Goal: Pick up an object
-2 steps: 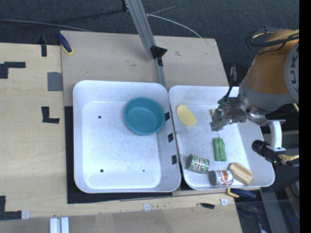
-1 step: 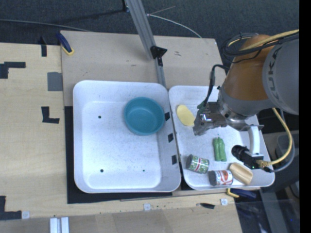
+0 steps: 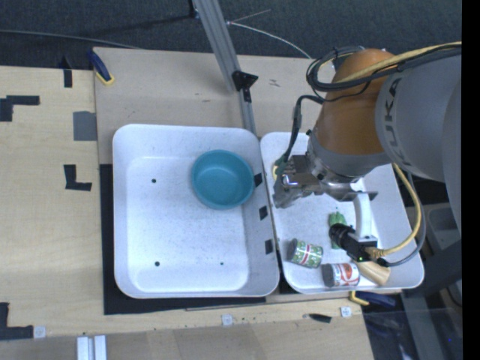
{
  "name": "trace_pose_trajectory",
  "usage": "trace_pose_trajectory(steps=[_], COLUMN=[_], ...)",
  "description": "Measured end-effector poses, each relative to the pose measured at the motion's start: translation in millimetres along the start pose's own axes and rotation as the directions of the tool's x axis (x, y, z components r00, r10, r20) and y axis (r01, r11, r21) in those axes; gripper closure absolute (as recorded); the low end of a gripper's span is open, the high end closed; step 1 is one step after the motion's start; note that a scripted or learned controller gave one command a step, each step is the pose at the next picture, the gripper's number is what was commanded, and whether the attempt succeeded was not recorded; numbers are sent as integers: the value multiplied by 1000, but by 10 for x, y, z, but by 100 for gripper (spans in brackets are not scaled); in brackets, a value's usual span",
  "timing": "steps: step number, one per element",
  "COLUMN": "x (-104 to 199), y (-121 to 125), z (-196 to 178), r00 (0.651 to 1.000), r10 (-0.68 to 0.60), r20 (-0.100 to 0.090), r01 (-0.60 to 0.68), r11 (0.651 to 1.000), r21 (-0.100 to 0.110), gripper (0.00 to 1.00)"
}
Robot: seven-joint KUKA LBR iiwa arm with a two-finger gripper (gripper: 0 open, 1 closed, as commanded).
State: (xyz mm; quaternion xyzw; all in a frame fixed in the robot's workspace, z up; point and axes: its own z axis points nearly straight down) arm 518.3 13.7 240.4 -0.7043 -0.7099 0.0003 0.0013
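Note:
My gripper hangs low over the far left part of the right bin, close to the wall between the two bins. Nothing shows between its fingers. A green and white can lies on its side in the right bin, nearer the front than the gripper. A red and white can lies at the front edge, with a tan block beside it on the right. A small green item lies near the bin's middle, partly hidden by the wrist.
A blue bowl stands upright in the far right part of the left bin. A slanted metal pole rises behind the bins. The bulky arm covers the back of the right bin.

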Motion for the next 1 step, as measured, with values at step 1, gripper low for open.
trace_pose_trajectory(steps=[1], x=[576], y=[-135], z=[83], r00=[1000], r10=[0], r20=[1], r01=[0], r11=[1000], r21=[2], gripper=[100])
